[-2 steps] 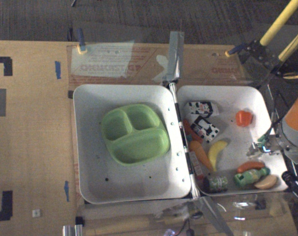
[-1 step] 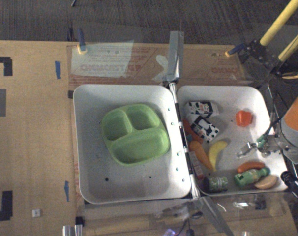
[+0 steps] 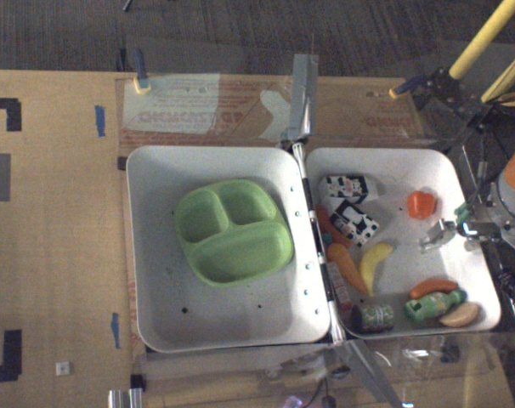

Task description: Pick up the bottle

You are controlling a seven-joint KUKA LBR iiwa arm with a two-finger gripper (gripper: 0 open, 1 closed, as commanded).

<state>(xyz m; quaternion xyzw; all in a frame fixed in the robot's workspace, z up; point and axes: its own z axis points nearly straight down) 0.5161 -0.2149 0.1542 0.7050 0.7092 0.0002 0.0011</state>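
- Camera view: two white bins sit side by side on the counter [image 3: 62,228]. The left bin [image 3: 155,304] has a green plate [image 3: 234,230] in it, likely a spot to put things down.
- The right bin [image 3: 474,253] is full of toys, so the picking happens there.
- The bottle [image 3: 433,305] is green and lies on its side near the front wall of the right bin. An orange carrot [image 3: 432,286] lies just behind it and a tan toy [image 3: 460,314] is just beside it.
- The tool [image 3: 440,235] is over the right bin, behind the bottle and well apart from it.
- I cannot tell if the tool is wide or narrow. Nothing shows in it.
- I think the tool must go down to the bottle.
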